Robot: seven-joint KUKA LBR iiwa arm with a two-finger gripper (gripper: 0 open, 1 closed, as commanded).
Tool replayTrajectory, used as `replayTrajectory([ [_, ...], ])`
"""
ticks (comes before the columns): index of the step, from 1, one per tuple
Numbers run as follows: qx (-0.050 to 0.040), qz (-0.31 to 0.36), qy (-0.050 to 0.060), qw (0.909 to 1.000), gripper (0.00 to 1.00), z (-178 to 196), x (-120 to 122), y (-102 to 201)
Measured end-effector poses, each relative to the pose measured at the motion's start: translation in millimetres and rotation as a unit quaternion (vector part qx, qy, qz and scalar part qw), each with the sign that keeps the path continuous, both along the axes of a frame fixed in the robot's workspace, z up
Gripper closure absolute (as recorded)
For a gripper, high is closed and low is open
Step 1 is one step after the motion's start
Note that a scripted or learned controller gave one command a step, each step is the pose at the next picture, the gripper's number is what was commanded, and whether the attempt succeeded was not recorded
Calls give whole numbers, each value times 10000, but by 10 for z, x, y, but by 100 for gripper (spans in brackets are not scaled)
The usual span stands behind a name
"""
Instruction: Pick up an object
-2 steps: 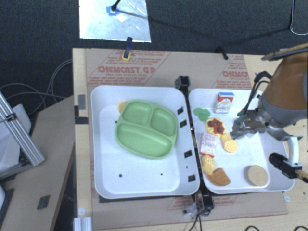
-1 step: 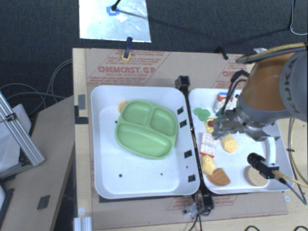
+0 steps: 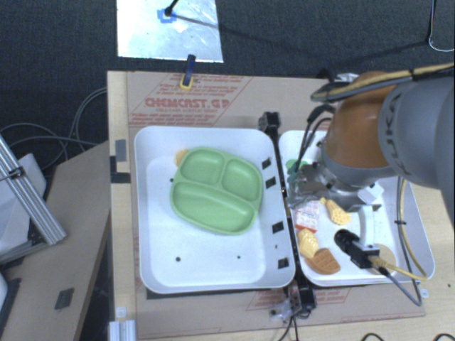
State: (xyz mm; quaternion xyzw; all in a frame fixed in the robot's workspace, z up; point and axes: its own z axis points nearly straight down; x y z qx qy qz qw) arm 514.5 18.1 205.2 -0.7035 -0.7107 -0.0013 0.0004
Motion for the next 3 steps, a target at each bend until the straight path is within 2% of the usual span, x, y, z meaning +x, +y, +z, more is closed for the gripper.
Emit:
replayTrajectory([
  [1, 2, 1, -7, 10000, 100, 202, -4, 542],
  [2, -5, -11, 2, 10000, 100, 263, -41, 910],
  [3, -14, -49, 6, 10000, 100, 215, -136, 774],
])
